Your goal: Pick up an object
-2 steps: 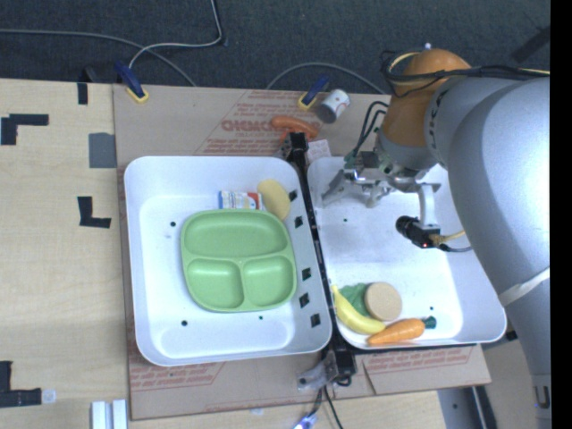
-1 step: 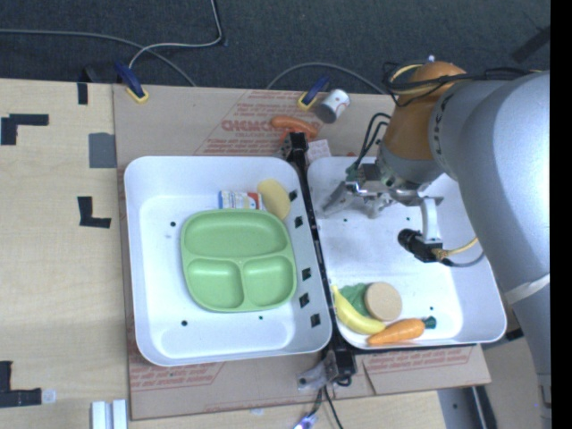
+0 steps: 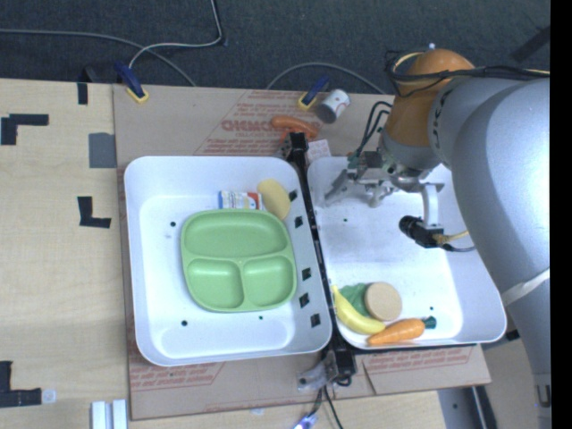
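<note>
Nothing is picked yet: the tool (image 3: 357,184) hangs with fingers apart and nothing between them over the right bin's (image 3: 447,280) far edge, while banana (image 3: 351,314) and carrot (image 3: 396,332) lie at its near edge.

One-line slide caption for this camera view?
Gripper over right bin's far end; banana and carrot near; green tray in left bin.

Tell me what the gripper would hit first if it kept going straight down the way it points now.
Probably the bare white floor of the right bin. The gripper hangs over that bin's upper end, well apart from the banana, the carrot and the round tan piece at its lower end. Its height is hard to judge.
</note>
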Motion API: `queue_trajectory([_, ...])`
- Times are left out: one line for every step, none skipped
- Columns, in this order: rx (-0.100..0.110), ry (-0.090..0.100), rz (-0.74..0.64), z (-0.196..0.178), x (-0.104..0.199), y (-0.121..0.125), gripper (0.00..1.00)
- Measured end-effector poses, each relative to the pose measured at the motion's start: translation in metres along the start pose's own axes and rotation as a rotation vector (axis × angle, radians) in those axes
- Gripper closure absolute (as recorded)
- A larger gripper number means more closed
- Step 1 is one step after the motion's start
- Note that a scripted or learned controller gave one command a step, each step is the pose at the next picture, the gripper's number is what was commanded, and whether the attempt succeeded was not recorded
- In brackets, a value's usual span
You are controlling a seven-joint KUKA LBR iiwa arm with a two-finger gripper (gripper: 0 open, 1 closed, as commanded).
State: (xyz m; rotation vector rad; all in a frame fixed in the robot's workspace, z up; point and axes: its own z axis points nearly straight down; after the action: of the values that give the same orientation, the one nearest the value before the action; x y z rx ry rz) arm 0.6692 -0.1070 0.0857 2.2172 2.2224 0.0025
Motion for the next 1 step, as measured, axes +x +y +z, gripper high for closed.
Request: queue_trajectory([0.002,-0.002,0.001,0.0001,0.0122,-0.0104,0.0])
